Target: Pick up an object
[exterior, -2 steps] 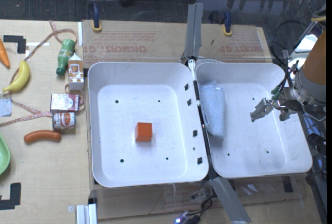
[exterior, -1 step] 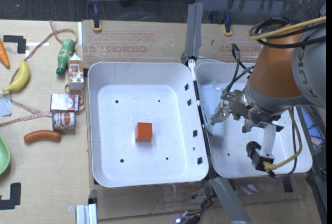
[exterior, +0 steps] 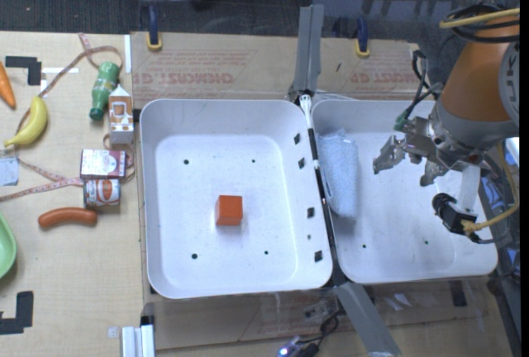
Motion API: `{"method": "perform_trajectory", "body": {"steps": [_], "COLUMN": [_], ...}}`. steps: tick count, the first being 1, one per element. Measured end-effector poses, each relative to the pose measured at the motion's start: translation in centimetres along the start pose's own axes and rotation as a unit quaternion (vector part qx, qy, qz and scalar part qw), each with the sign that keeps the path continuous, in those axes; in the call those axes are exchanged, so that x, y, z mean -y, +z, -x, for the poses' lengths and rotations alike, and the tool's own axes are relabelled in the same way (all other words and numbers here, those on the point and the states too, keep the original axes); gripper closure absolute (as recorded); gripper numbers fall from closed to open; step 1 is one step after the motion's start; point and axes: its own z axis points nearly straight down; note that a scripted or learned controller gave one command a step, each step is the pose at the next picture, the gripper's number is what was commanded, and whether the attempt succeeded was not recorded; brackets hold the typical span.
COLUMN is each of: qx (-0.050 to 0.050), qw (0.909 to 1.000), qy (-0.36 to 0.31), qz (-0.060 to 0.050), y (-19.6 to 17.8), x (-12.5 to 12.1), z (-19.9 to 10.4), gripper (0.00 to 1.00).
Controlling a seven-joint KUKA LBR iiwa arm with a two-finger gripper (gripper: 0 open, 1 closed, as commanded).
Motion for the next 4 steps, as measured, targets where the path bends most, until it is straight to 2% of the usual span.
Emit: {"method": "perform_trajectory", "body": {"steps": [1, 2, 3, 4], "qx": [0.0, 0.0, 0.0, 0.0], "qw": [0.9982, 0.9746, 0.9648, 0.9624], "qy": [0.06, 0.224, 0.263, 0.272], "qz": [0.001, 0.0, -0.001, 0.0], "y": [-4.7, -4.2, -0.8, -2.1], "x": [-1.5, -8.6, -7.7, -9.0], "z": [6.2, -6.2, 0.7, 7.1], "gripper": [0.0, 0.0, 0.0, 0.0]}}
